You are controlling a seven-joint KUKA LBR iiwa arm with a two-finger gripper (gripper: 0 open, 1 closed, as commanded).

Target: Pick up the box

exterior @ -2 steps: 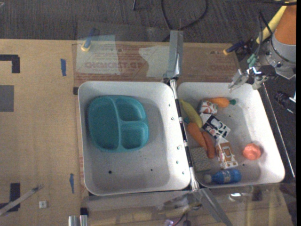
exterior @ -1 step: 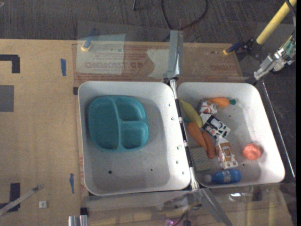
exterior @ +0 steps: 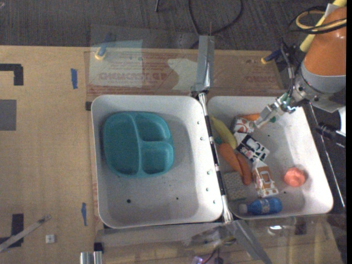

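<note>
Three small boxes lie in the right bin (exterior: 316,147): a white and red carton (exterior: 242,125) near the back, a black and white box (exterior: 252,147) in the middle, and an orange and white box (exterior: 264,181) toward the front. My gripper (exterior: 266,116) reaches in from the right and hangs just right of the white and red carton, above the bin's back part. Nothing shows in its grip.
Also in the right bin are a yellow banana (exterior: 223,131), an orange carrot (exterior: 241,166), a grey pad (exterior: 234,186), a blue bottle (exterior: 264,206) and a pink-orange lump (exterior: 295,176). The left bin (exterior: 159,202) holds a teal divided plate (exterior: 138,143).
</note>
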